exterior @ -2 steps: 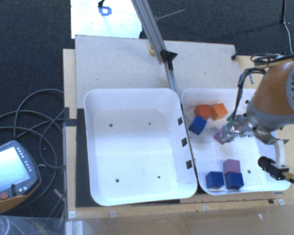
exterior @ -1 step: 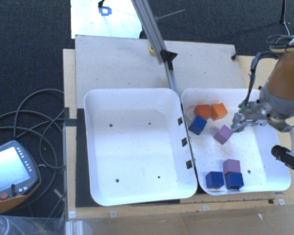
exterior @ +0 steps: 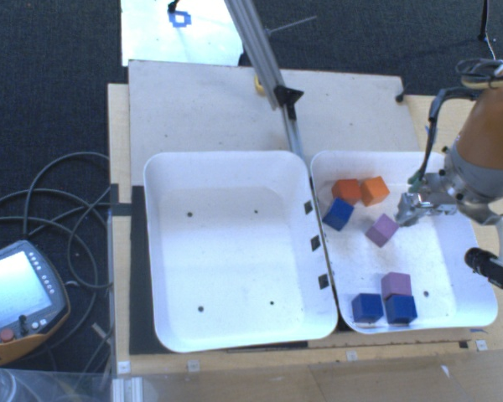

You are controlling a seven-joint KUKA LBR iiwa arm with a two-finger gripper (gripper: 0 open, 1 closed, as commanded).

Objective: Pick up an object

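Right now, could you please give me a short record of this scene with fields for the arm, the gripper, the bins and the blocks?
arm: reaches in from the right, over the right bin
gripper: gripper is low over the right bin, just right of the lone purple block; no block seen between its fingers
left bin: left bin is white and shallow
orange blocks: two, side by side at the far end
blue blocks: one near the orange pair; two at the near edge
second purple block: behind the near blue pair
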